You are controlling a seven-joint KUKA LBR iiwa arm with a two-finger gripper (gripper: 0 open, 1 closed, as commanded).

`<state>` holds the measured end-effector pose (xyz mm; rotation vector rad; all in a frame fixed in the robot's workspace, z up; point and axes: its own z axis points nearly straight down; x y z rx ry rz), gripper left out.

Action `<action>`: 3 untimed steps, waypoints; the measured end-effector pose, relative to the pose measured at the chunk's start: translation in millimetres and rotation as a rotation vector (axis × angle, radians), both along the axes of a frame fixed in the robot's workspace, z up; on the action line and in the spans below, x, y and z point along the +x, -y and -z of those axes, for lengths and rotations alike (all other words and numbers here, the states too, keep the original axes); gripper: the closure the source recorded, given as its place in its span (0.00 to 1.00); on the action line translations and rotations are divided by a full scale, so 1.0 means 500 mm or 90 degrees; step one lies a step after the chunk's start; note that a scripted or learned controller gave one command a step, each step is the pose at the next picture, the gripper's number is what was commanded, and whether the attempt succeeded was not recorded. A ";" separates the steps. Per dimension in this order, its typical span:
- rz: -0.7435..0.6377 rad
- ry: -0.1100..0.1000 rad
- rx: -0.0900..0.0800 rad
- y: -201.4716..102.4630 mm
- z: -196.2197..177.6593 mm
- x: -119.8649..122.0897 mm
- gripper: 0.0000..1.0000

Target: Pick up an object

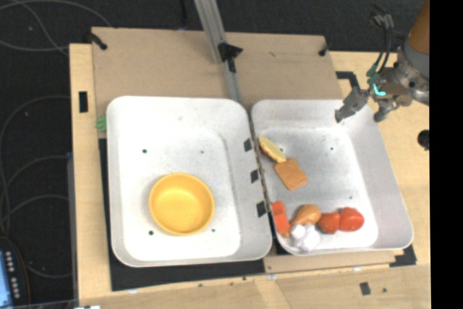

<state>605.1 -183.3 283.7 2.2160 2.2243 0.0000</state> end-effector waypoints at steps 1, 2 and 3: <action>0.003 -0.003 -0.001 0.004 0.099 -0.021 0.00; 0.003 -0.004 0.000 0.018 0.213 -0.038 0.00; 0.003 -0.003 -0.001 0.021 0.301 -0.052 0.00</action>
